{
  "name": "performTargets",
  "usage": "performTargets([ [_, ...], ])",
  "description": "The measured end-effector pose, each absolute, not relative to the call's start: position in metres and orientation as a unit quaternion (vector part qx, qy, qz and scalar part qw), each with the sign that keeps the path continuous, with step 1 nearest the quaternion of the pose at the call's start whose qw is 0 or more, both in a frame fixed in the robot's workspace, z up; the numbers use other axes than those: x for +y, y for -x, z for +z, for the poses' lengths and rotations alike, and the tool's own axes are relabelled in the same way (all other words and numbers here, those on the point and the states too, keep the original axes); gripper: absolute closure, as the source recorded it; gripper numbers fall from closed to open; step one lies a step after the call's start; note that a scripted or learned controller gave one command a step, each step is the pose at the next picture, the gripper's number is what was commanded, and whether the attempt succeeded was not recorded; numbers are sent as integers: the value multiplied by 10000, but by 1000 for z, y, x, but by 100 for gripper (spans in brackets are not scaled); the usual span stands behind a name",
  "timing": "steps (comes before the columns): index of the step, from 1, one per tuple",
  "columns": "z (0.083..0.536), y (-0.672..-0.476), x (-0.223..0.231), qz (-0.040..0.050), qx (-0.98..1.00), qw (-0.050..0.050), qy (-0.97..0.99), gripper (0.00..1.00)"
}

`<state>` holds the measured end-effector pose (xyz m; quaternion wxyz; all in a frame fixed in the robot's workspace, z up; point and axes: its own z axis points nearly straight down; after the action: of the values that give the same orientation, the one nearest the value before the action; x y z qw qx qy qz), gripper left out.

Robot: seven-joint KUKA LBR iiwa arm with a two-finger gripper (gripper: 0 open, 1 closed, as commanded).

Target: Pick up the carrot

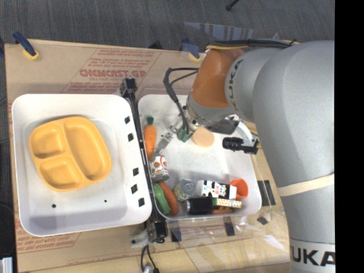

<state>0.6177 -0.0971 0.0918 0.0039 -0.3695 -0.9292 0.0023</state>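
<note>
The carrot (149,140) is orange with a green top and lies lengthwise along the left wall of the right bin (244,164), near its far end. My gripper (173,135) hangs low over that bin, just right of the carrot, under the orange-banded wrist (213,84). Nothing of the carrot shows inside the gripper. A second orange, carrot-like piece (169,199) lies at the bin's near left corner beside a green vegetable (158,198).
A peach-coloured disc (203,137) sits right of the gripper. A small red-and-white can (159,167), a tin (185,187), a black-and-white box (216,189) and an orange cup (239,187) crowd the near end. The left bin (34,215) holds a yellow divided plate (69,151).
</note>
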Motion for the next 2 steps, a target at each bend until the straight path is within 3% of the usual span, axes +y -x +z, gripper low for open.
performTargets([
  [1,93,-652,-112,7,-8783,-9,4782,0],
  [2,93,-657,-101,3,-8259,-11,5638,0],
])
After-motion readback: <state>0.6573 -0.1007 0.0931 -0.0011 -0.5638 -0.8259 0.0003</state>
